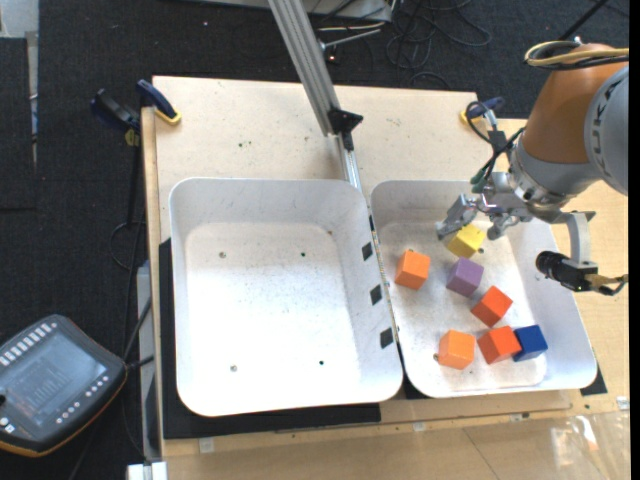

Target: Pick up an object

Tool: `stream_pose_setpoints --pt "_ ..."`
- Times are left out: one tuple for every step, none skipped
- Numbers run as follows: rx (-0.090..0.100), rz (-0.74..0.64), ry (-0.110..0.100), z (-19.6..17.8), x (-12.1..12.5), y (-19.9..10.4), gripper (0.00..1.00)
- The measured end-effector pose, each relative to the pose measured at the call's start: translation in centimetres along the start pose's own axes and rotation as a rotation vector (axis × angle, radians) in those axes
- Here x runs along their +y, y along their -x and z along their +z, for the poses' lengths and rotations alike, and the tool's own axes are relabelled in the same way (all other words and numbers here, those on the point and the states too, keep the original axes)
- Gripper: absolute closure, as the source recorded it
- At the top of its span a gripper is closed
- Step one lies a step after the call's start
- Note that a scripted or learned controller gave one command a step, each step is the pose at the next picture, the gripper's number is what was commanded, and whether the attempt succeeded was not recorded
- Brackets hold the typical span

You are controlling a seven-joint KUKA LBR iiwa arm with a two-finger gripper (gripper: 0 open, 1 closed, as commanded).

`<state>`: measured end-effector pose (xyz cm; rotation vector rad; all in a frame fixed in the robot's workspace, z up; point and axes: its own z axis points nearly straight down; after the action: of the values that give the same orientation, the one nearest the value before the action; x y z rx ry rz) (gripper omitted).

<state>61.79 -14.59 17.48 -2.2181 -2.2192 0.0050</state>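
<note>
Six smooth, hard-edged cubes, the yellow cube (465, 240) between the jaws.

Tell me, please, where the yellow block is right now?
The yellow block is in the right bin, near its top, at the pincer, just above the purple block.

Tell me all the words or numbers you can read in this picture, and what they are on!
There are none I can read.
The grey handheld pendant at the lower left has a screen and buttons, but any writing on them is too small and blurred.
The blocks in the right bin, such as the yellow block by the gripper, have plain faces.
The arm shows no legible marking.
</note>
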Motion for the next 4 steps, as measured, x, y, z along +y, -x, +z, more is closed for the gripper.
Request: stream_pose_setpoints --pt "-0.002 0.0 0.004 4.3 0.3 0.2 0.0" --pt "-0.002 0.0 0.009 3.0 0.4 0.2 1.0" --pt "-0.003 -0.002 0.014 -2.6 1.6 0.3 1.0" --pt "-0.004 0.0 0.014 -8.4 1.0 1.0 1.0"
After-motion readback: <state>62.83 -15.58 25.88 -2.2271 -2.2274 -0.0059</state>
